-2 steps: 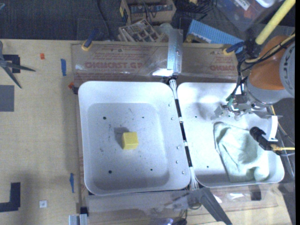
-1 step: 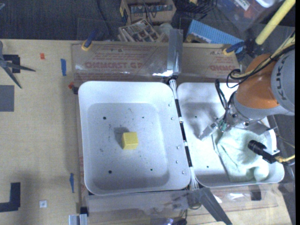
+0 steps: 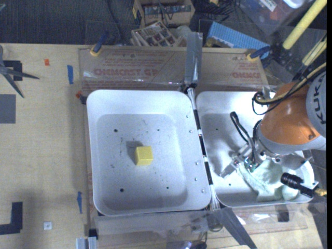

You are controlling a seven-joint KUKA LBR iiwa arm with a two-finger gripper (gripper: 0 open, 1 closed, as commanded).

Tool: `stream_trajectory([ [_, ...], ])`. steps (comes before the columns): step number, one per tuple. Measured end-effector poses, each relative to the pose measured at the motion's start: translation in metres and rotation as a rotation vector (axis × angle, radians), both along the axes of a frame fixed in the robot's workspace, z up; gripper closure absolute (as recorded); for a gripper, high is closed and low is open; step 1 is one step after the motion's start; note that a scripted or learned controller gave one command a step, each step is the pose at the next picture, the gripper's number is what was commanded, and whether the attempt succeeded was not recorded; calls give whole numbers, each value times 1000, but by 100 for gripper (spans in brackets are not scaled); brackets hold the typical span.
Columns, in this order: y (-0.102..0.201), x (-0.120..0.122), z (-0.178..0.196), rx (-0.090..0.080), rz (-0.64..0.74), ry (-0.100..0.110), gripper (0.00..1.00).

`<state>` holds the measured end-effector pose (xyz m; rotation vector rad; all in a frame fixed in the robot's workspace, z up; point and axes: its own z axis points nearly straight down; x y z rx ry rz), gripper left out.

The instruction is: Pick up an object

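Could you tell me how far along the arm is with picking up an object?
Done: nothing looks picked yet. The small yellow cube lies on the floor of the left white bin, apart from the arm. In hand: the hand is low over the right white bin, beside a pale greenish soft item; no object shows between its fingers. Left: the grasp and the lift.

White letters "KU" stand on the grey arm [image 3: 319, 105]; red mirrored lettering on the clear panel [image 3: 135, 69] is unreadable.
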<state>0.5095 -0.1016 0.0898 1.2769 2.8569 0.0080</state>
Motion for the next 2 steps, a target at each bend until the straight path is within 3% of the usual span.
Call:
stream_trajectory([
  [1,-3,2,12,-1,-8,-10,100],
  [2,-21,2,84,0,-116,9,100],
])
